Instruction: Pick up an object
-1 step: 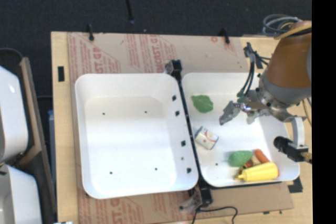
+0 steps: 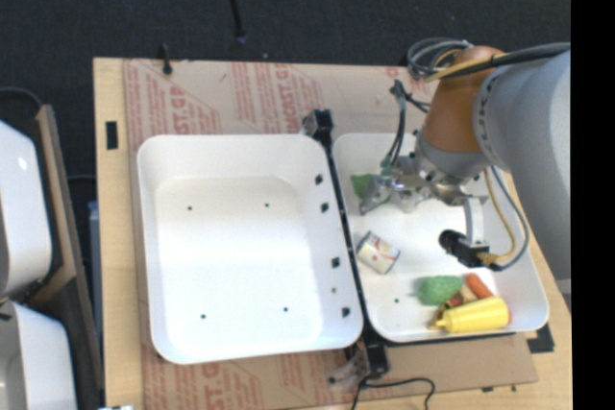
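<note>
Reaching in from the 3 o'clock side, the grey arm with the orange wrist band carries the two-finger gripper over the upper part of the right-hand shallow white plastic bin. The gripper sits low near the bin's left wall, and whether it is spread or pressed together cannot be told from this angle.

A small green soft-looking object lies just beside the gripper, at its 10 o'clock. Contact between the two cannot be confirmed, and nothing is visibly clamped.

At 6 o'clock from the gripper, near it, a small white cup-like container with a reddish mark lies tilted on the bin floor. At 4 o'clock, a black cylindrical part with attached cable hangs below the wrist.

Further out at 5 o'clock, three items cluster in the bin's lower corner: a green rounded lump, a small orange carrot-shaped piece touching it, and a yellow plastic bottle lying on its side just below both.

At 9 o'clock, the left-hand shallow white plastic bin adjoins the right one. Both rest on a brown cardboard sheet.
</note>
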{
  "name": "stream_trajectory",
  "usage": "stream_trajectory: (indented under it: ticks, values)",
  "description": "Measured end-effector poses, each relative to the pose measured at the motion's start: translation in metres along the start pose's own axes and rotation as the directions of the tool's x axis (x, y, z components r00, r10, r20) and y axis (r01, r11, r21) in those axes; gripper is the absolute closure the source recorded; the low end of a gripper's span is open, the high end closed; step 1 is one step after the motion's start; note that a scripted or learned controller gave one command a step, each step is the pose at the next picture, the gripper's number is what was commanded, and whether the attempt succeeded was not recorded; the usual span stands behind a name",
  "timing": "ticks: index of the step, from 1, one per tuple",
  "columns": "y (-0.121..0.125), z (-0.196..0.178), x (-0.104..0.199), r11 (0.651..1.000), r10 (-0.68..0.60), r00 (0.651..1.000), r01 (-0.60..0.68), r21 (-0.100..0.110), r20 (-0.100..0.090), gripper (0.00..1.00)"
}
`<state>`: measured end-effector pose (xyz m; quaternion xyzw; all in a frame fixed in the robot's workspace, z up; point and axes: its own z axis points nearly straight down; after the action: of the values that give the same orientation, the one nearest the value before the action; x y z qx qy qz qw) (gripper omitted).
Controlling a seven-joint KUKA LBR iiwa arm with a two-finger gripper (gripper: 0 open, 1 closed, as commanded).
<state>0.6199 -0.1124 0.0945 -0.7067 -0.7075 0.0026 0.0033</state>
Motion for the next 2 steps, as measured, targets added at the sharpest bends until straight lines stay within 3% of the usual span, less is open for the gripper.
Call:
stream_trajectory:
  ticks: [1, 2]
  values:
    - [0.036, -0.007, 0.016, 1.000, 0.000, 1.000, 0.000, -0.010, 0.001, 0.00]
    - [0.035, -0.018, 0.015, 1.000, 0.002, 1.000, -0.002, -0.011, 0.001, 1.00]
